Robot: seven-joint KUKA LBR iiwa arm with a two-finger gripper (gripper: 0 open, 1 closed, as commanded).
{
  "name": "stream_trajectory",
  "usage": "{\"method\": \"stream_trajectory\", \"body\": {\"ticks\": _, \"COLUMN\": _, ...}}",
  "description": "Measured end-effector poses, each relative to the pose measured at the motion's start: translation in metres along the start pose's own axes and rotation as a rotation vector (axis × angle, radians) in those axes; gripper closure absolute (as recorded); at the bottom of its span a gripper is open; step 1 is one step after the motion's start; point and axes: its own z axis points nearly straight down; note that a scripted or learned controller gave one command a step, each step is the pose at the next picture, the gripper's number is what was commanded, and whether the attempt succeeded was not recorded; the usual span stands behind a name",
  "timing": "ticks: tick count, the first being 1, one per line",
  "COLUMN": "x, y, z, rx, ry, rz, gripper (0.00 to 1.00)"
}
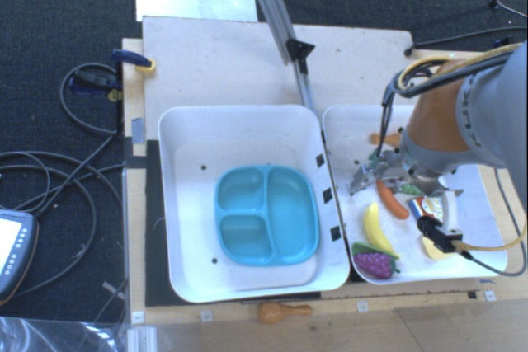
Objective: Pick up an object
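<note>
- Dark carpet surrounds a pale bench that carries two white bins side by side.
- Left bin holds a blue sectioned tray; no toys lie in it.
- Right bin holds the toys: a banana near its centre, grapes at 6 o'clock from it, a carrot at 1 o'clock.
- Arm comes in from 3 o'clock; its gripper sits low over the right bin, at 10 o'clock from the carrot.
- Whether its fingers are spread or closed I cannot tell; the metal parts blur together, and nothing visibly sits between them.
- Judgement: pick not yet made. All toys appear to rest on the bin floor, so closing on one and lifting remain.
</note>
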Motion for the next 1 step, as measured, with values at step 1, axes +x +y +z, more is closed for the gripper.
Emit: {"method": "stream_trajectory", "body": {"ticks": 1, "x": 0.0, "y": 0.0011, "z": -0.0117, "rx": -0.004, "ry": 0.0, "rz": 0.0, "gripper": 1.0}}
